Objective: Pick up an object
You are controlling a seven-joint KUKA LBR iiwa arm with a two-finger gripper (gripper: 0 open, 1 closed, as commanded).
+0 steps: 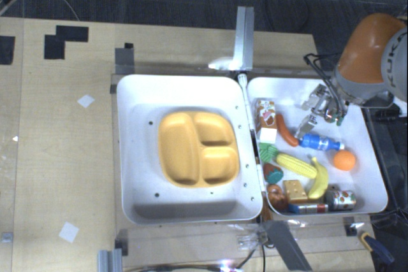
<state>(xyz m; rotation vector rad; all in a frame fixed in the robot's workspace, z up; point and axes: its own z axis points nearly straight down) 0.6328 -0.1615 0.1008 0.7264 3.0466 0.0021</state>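
The left bin [134,156] holds a yellow tray [197,148]. The right bin [373,156] holds toy food: a hotdog [287,130], corn [296,165], a banana [319,180], a blue bottle [320,143] and an orange [344,160]. The gripper [310,121] hangs over the bottle's left end, fingers spread, nothing between them

One fixed camera looks down aslant on both bins [127,137] from above.
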